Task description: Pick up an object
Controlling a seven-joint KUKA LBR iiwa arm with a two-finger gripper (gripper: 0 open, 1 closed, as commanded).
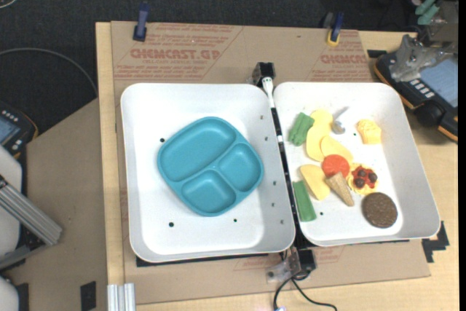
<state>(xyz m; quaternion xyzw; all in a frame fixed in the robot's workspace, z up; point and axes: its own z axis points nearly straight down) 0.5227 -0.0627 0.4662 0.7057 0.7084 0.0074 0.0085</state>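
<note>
Presently, claw: we are finding no way to tell whether it is released or clenched.
Right bin (409,129): we are seeing small toy foods lying loose and close together, likely scattered so for picking; among them a brown round cookie (380,209), a tan cone (341,189) and a green stick (304,201).
Left bin (138,156): a smooth teal divided plate (210,165) is lying flat.
Desk (182,54): cardboard sheeting is lying beneath both bins.

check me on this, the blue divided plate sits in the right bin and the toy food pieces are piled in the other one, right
Not quite. The camera view shows the blue divided plate in the left bin, not the right. The toy food pieces are indeed piled in the other one, the right bin.
</note>
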